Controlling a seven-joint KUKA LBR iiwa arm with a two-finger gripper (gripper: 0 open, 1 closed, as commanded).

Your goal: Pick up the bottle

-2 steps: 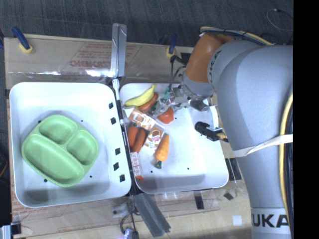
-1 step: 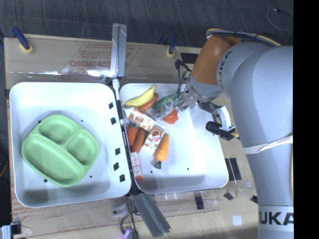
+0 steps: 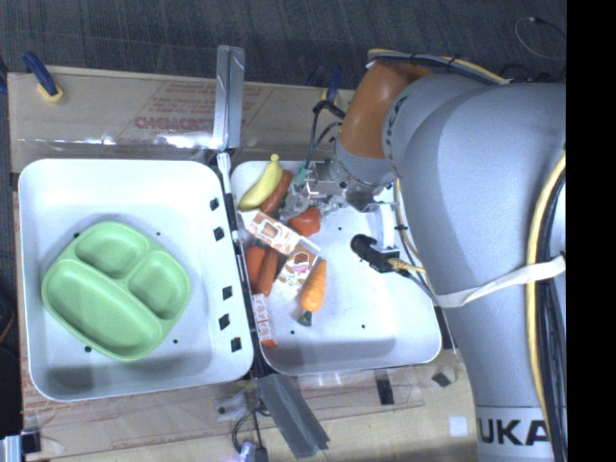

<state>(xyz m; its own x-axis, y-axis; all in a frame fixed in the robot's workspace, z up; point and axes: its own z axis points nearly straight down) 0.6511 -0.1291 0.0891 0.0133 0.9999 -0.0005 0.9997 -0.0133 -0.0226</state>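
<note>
Two white bins sit side by side on the bench. The left bin (image 3: 58, 191) holds one thing, a pale green divided plate (image 3: 114, 287) with three compartments, lying flat near the middle.

The right bin (image 3: 375, 320) is the busy one, with everything crowded toward its left wall. A yellow banana (image 3: 258, 189) lies in the far left corner, with a reddish-brown sausage-like piece (image 3: 278, 192) just beside it. Below those are two small printed cartons (image 3: 272, 231), touching and partly overlapping, with a couple of orange sticks (image 3: 260, 268) tucked under them. An orange toy carrot (image 3: 314, 285) with a green end lies tilted nearer the middle, and a slim printed packet (image 3: 262, 323) runs along the left wall.

The gripper (image 3: 310, 189) is down in the far part of this bin, right next to the banana and just above a red round piece (image 3: 304, 222). Whether it is open or closed, I cannot tell. As for the bottle, I cannot tell which item in that heap it is.
</note>
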